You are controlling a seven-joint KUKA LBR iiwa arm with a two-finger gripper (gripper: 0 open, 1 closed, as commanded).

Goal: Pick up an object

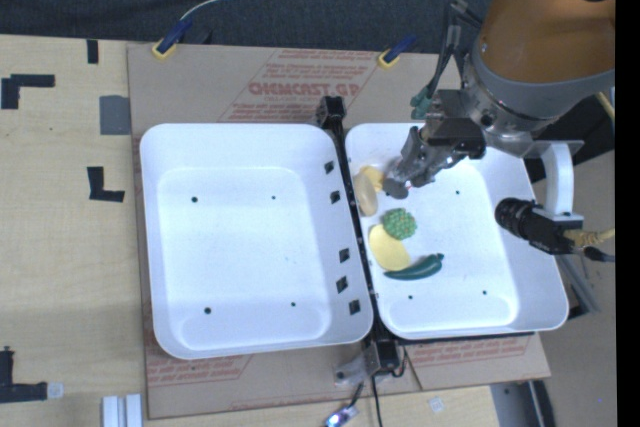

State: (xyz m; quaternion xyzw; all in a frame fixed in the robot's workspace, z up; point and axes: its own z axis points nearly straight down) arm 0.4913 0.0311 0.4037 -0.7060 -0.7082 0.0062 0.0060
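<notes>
White plastic bins side by side on a cardboard sheet [200, 80]. Left bin [240, 245]: just bare floor with a few dark dots. Right bin [480, 310]: four small items bunched near its left wall, namely a pale tan piece [369, 189], a green bumpy ball [399, 223], a yellow lemon-like piece [388, 249] and a dark green pepper-like piece [418, 267] touching the yellow one. Gripper [398, 183] sits low, just beside the tan piece; can't tell how far it's open or whether it has anything. Red print on the cardboard, partly readable as "CHEMCAST".
</notes>
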